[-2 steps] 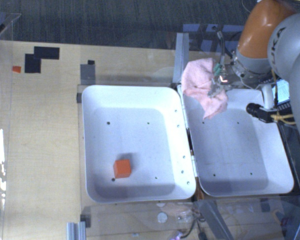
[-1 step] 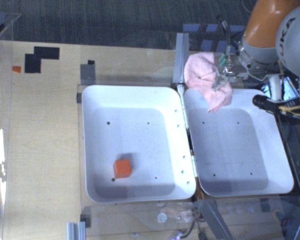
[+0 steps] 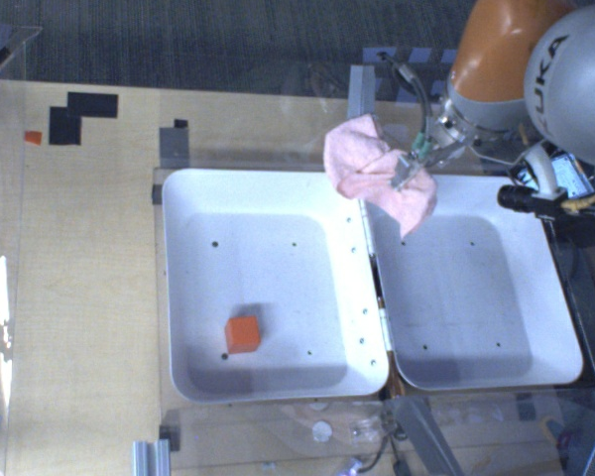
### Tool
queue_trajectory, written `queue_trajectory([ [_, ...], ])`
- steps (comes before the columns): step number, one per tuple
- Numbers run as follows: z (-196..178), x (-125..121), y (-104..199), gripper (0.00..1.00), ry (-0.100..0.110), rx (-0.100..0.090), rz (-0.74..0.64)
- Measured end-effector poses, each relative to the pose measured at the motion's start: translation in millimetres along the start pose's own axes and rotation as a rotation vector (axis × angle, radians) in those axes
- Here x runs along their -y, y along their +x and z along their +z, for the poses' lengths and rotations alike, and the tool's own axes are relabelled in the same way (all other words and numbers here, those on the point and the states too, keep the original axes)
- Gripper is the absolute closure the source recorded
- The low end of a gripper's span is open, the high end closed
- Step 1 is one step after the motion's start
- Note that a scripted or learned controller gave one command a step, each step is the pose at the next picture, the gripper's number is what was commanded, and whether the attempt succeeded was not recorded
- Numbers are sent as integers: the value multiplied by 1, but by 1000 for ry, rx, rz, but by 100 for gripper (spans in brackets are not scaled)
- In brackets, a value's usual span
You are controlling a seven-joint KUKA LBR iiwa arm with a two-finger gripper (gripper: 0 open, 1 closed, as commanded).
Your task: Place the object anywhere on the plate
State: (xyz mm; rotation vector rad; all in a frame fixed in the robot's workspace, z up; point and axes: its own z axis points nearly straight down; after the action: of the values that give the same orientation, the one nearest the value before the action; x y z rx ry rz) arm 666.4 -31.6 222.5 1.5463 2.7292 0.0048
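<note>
A pink plate [image 3: 372, 172] hangs tilted in the air over the far end of the ridge between the two bins. My gripper [image 3: 411, 167] reaches down from the upper right and is shut on the plate's right part, with the pink rim between its fingers. A small orange block [image 3: 243, 334] lies on the floor of the left bin [image 3: 278, 256], near its front left corner and well away from the plate and the gripper.
The right bin [image 3: 476, 296] lies under and in front of the gripper. The arm's orange band [image 3: 501, 38] and grey body [image 3: 575, 77] fill the upper right. Black cables and a mount [image 3: 535, 198] sit at the right bin's far right edge.
</note>
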Motion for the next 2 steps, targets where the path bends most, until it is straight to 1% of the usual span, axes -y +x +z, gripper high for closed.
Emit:
queue_trajectory([
  [1,-12,-24,50,100,-4,2,-402],
  [2,-2,-39,97,100,-5,3,-804],
])
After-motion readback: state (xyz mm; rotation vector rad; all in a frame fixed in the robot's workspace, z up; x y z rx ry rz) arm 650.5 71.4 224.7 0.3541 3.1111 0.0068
